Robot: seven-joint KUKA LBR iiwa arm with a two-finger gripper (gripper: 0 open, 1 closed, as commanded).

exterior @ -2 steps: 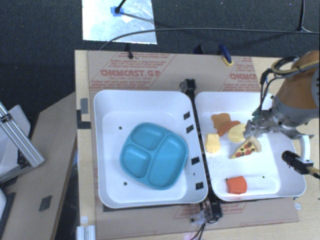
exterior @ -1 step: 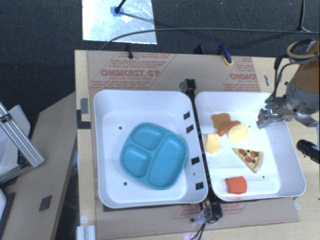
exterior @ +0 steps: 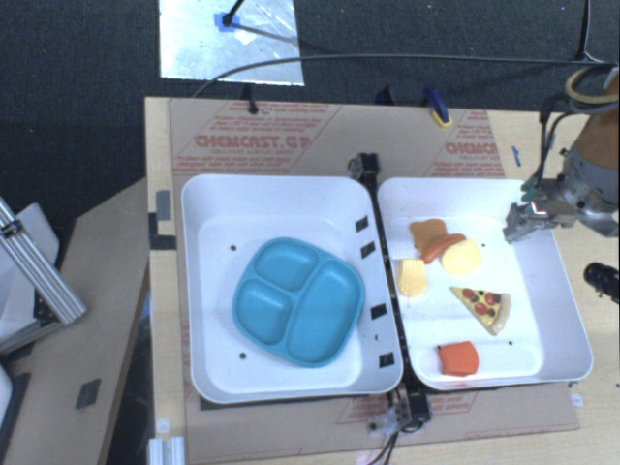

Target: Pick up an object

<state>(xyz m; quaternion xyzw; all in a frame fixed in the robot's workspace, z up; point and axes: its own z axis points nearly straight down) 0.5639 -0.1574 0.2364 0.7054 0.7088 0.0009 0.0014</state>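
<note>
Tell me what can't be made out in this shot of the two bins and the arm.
- Gripper, camera view: small and blurred above the right white bin's far corner.
- Grey arm: cut off by the right edge.
- Orange and pale yellow toy food pieces: piled together, overlapping edges hidden.
- Blue divided plastic plate: covers the left white bin's floor under it.

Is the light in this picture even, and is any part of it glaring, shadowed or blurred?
Camera view: the light is soft and even; the foil sheet shows bright glare; the white bins look nearly washed out; the toy foods cast faint shadows; the gripper at the right bin's far edge looks slightly blurred.
</note>
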